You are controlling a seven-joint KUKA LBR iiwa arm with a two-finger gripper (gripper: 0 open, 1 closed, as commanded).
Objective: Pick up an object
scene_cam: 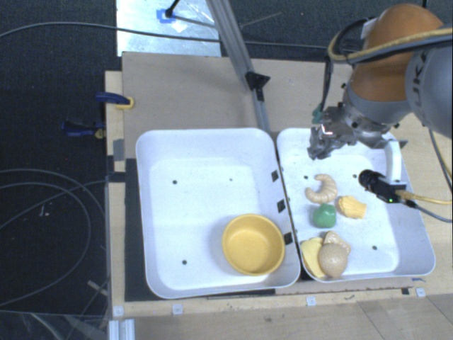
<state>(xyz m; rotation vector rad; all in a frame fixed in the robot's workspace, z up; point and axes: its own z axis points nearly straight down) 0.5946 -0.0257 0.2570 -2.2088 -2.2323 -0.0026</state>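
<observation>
One croissant (324, 188) lies just below the fingers (318, 151), curving crosswise; their state I cannot tell

Two bins sit side by side on a desk (184, 91). The left bin (177, 168) holds a bowl (253, 244) near its front right corner. The right bin (410, 239) holds a croissant (324, 188), a small round piece (325, 215) in front of it, a wedge (351, 207) to their right, and a round bun (332, 258) at the front. The gripper (320, 147) hangs over the right bin's rear left area.
</observation>
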